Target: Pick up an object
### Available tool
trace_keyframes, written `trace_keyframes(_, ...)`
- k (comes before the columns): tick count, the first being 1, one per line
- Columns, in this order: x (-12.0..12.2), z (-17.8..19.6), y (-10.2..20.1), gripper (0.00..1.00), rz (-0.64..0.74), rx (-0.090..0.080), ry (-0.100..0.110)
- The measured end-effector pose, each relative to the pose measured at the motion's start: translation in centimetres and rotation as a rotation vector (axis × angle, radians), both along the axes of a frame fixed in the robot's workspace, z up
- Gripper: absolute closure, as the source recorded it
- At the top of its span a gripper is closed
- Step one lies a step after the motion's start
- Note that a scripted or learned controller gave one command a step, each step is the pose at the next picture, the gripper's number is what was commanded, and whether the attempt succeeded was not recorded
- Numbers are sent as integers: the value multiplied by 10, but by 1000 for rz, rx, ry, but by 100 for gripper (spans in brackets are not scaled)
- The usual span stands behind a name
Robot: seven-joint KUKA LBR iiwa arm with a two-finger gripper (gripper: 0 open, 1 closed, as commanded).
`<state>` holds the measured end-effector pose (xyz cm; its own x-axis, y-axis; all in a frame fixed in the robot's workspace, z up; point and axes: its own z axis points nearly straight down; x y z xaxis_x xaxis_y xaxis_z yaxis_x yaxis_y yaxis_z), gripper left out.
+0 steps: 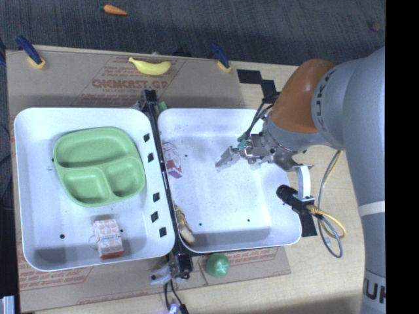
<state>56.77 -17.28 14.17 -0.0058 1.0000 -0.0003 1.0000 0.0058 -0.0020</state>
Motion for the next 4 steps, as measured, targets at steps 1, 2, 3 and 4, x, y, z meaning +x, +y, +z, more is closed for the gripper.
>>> trace_keyframes(1, 44, 3, -37, 0, -1, 1, -1)
trace_keyframes(2, 76, -16, -37, 0, -1, 2, -1)
trace_keyframes(3, 89, -4, -38, 0, 0, 1, -2)
trace_keyframes(4, -19, 1, -38, 0, -1, 0, 1)
